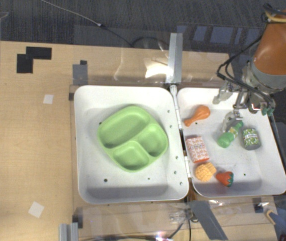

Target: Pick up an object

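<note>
Arm point(278, 49) reaching in from the right, wrist bent down over the right bin point(263, 185).
Gripper point(231, 120) lowered onto the top of the green bottle point(228, 136) lying near the bin's middle; open or closed, cannot tell. Just beside: can point(251, 138), drumstick point(197, 115), packet point(196, 149), corn point(205, 171), strawberry point(224, 177). Green tray point(132, 137) in the left bin point(87, 185).

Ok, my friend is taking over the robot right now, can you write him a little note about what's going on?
Gripper: low in the right white bin, right above the green bottle; grip unclear.
Same bin: orange drumstick toy, green round can, red-and-white packet, yellow corn piece, red strawberry toy.
Left white bin: green divided plate.
Done: nothing lifted.
Left: grab one object, raise it.
</note>
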`<action>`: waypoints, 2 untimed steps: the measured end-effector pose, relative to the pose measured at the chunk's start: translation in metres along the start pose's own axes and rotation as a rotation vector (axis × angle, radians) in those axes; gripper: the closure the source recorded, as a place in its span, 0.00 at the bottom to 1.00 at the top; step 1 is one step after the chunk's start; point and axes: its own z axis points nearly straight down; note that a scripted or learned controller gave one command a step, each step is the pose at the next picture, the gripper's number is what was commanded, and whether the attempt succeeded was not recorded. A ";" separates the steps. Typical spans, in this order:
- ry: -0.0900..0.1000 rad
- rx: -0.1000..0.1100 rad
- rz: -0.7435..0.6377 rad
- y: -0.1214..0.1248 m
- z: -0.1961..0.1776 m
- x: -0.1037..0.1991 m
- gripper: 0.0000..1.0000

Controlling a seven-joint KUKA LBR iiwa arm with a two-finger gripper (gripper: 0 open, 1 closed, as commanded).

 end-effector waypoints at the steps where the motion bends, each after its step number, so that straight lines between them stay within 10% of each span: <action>1: -0.003 0.000 0.132 0.007 0.139 -0.050 0.00; 2: -0.015 0.000 0.125 0.009 0.124 -0.054 1.00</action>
